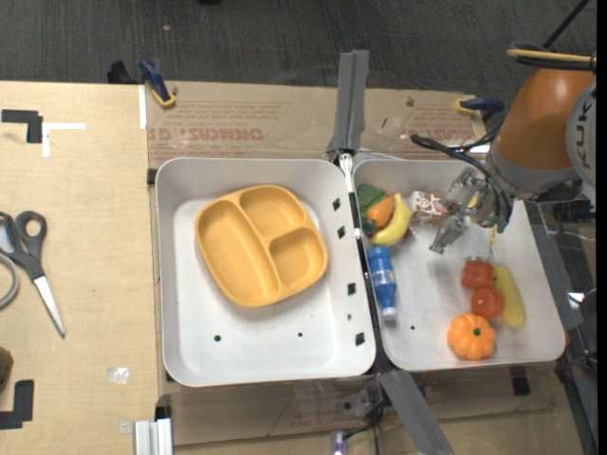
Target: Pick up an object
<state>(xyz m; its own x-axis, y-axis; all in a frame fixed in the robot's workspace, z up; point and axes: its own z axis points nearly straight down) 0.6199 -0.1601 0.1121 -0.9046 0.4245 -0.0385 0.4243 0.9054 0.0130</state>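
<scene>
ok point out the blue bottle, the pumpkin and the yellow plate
blue bottle (382,278), camera view, middle of its body
pumpkin (471,337), camera view, centre of its orange top
yellow plate (230,285), camera view, its lower left rim

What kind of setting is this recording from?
Probably a robotics lab bench for pick tests: two white bins side by side, toy food like a pumpkin, and scissors on the plywood top.

The arm (545,126) wore a broad, rounded orange band, glossy under the light, above a grey collar at the wrist. Black cables looped from its nine o'clock side. The gripper (453,230) was bare grey metal, angular, with slim fingers (444,239).
</scene>
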